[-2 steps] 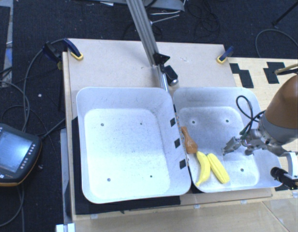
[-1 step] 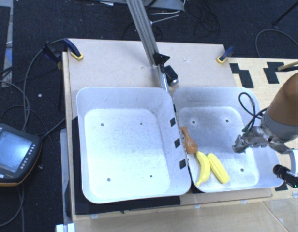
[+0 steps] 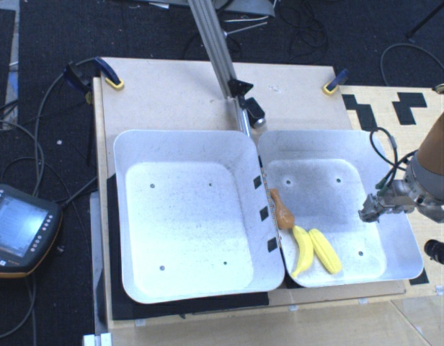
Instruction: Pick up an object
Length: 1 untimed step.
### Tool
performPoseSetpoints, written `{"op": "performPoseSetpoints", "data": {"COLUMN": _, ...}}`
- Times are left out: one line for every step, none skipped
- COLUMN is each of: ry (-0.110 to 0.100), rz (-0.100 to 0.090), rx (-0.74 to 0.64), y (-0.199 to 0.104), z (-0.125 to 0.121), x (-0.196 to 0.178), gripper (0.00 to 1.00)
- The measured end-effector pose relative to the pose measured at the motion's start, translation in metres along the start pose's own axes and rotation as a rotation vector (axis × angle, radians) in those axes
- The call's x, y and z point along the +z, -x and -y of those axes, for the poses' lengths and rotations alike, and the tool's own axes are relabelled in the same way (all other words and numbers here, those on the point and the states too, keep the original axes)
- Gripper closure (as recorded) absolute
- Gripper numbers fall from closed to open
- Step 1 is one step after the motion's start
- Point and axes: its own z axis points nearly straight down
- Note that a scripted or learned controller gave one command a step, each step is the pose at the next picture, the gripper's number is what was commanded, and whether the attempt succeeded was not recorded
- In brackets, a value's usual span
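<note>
Banana [image 3: 303, 251] lengthwise, seemingly toward camera

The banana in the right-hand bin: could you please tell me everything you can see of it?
The banana is bright yellow with a smooth, plastic-looking skin, probably a toy. It is curved and lies flat on the floor of the right bin, near the bin's front left corner. A yellow corn-like piece lies close beside it on the right, and an orange-brown object reaches its upper end. The end effector is well apart from it.
</note>
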Motion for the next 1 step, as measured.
{"op": "performPoseSetpoints", "data": {"ry": 0.0, "rz": 0.0, "rx": -0.001, "y": 0.0002, "z": -0.001, "x": -0.0382, "gripper": 1.0}}
